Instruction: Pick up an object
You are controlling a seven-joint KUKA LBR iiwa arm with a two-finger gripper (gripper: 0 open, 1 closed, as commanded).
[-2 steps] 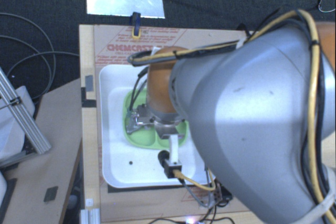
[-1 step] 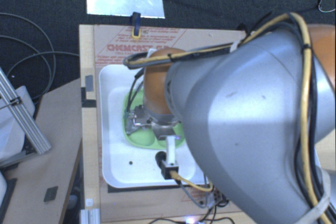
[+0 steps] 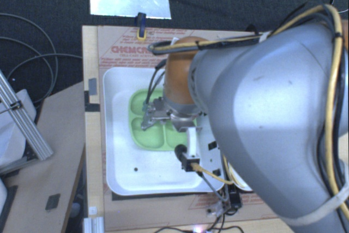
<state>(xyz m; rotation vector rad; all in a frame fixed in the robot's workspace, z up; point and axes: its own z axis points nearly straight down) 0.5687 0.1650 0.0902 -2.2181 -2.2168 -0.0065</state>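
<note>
A light green sectioned plate (image 3: 146,127) lies in the left white bin (image 3: 117,133), near its middle. My gripper (image 3: 150,117) hangs right over the plate, below the orange band of the wrist. Its metal fingers reach down to the plate's surface, but the wrist covers much of them. The right part of the plate is hidden under the arm.
The big grey arm (image 3: 267,117) covers the right bin and the right side of the bench. A brown cardboard sheet (image 3: 120,46) lies under the bins. A blue and yellow clamp (image 3: 141,27) sits at its far edge. A small dark speck (image 3: 136,169) lies on the bin floor.
</note>
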